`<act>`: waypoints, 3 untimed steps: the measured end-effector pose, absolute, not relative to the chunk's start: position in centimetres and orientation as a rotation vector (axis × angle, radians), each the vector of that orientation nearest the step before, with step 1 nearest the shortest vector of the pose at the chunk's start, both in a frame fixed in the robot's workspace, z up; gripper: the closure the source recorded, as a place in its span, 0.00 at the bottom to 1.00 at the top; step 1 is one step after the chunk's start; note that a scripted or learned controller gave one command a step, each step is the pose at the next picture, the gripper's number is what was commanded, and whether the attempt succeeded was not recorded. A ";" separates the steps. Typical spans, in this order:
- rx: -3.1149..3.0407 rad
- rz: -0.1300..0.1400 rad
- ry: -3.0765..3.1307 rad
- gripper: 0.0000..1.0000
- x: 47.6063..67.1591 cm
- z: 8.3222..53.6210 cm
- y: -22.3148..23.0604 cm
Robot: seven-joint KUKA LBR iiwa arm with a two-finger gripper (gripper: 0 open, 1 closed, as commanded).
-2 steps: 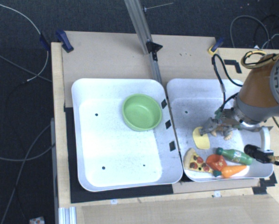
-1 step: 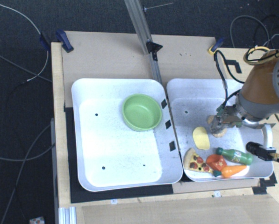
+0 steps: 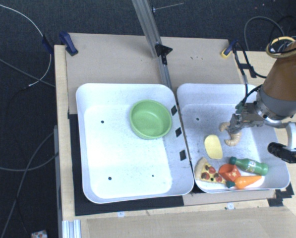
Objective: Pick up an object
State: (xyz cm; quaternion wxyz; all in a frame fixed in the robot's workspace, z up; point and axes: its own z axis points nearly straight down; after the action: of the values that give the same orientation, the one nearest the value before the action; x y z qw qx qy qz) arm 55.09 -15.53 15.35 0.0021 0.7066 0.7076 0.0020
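Your pincer (image 3: 235, 124): hangs low at the tan piece (image 3: 230, 135), right bin's (image 3: 207, 95) centre; grip state, cannot tell. Yellow piece (image 3: 213, 147) at its seven o'clock. Nothing lifted yet.

Dark carpeted floor (image 3: 29, 133), thin cables (image 3: 19, 90) trailing, pale wooden bench (image 3: 113, 58) — blue clamps (image 3: 67, 42) at its corners

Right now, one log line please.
pincer over right bin | above beige piece | bowl in left bin

arm (image 3: 285, 83) cut off at right edge, gripper (image 3: 235, 127) fingers too small to read
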 end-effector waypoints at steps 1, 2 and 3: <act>2.218 0.006 2.219 1.00 54.8 20.0 -15.9; 2.217 0.008 2.217 1.00 54.8 25.6 -17.0; 2.224 -0.002 2.235 1.00 54.4 25.1 -12.1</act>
State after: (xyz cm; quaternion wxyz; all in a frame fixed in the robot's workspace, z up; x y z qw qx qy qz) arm 54.39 -12.05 25.08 -0.0056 0.7053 0.7089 -0.0006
